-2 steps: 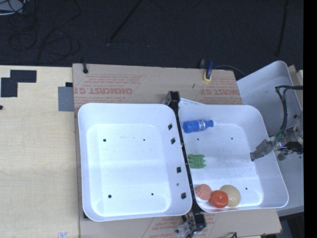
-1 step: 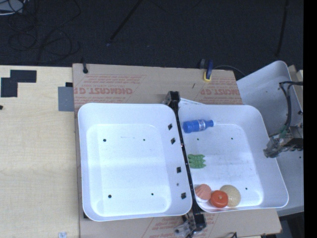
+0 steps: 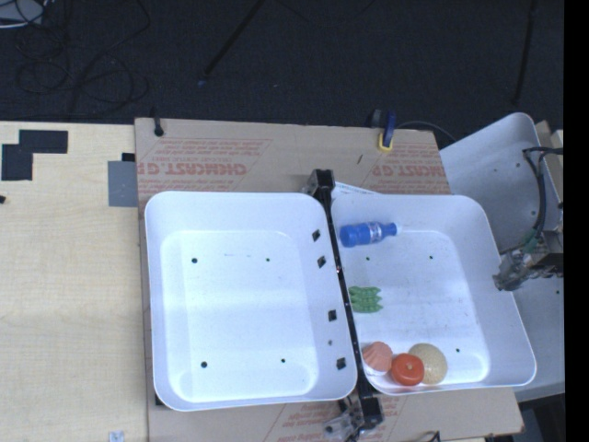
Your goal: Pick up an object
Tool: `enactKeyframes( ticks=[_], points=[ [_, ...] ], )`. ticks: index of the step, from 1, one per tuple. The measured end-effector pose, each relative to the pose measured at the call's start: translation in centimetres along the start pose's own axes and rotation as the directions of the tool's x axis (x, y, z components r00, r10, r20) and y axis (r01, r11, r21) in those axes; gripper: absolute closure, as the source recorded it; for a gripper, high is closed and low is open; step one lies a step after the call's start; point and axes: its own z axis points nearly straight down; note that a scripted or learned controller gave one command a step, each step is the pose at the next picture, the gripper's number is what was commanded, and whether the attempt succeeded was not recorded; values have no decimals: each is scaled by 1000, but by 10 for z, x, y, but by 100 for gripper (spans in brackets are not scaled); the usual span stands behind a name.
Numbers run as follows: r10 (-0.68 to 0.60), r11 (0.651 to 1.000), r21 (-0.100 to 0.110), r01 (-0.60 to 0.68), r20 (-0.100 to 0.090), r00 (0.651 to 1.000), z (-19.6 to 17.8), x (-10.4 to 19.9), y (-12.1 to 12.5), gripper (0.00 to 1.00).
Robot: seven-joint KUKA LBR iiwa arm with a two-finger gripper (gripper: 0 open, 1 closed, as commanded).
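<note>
In the right bin (image 3: 479, 247), near its far-left corner, a blue bottle (image 3: 367, 234) lies on its side: light, stiff, slick, likely to roll, best pinched across its body. Green pods (image 3: 365, 299) sit mid-left; three round fruits (image 3: 405, 365) crowd the near edge. The gripper (image 3: 517, 270) hangs at the bin's right rim; I cannot tell its fingers' spread.

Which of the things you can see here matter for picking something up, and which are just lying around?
For the job:
- blue plastic bottle
- green ridged piece
- round red piece
- pale yellow round piece
- pinkish round piece
- pincer

Lying about:
- left white bin
- brown cardboard sheet
- dark cables
</note>
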Motion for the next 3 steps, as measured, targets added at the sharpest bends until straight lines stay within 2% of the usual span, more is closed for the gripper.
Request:
enactKeyframes(
  ticks=[3],
  points=[
    [-3, 1000, 5, 3, -2, 1000, -28, -2, 0, 100]
  ],
)
